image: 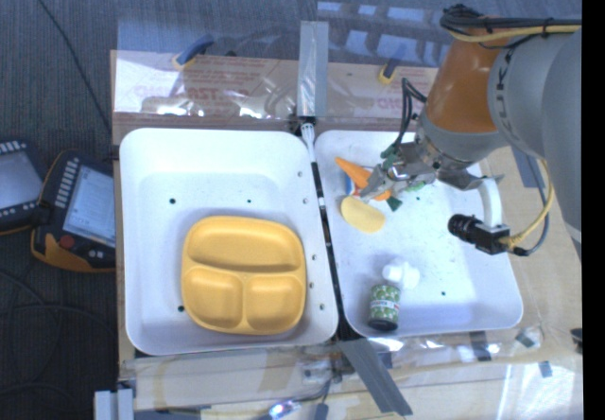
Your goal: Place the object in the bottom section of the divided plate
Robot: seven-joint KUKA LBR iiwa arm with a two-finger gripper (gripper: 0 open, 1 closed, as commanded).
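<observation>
A yellow divided plate lies in the left bin, its one wide section toward the back and two smaller sections toward the front. In the right bin, an orange carrot-shaped toy lies near the back left, partly under my gripper. The gripper hangs low over the carrot's right end. A pale yellow rounded piece rests just in front of the carrot, left of the gripper. Whether anything is held is hidden by the gripper body.
A small green bottle with a white cap lies near the right bin's front. The ridge between the two bins runs front to back. A black fitting with a cable hangs from the arm over the right bin.
</observation>
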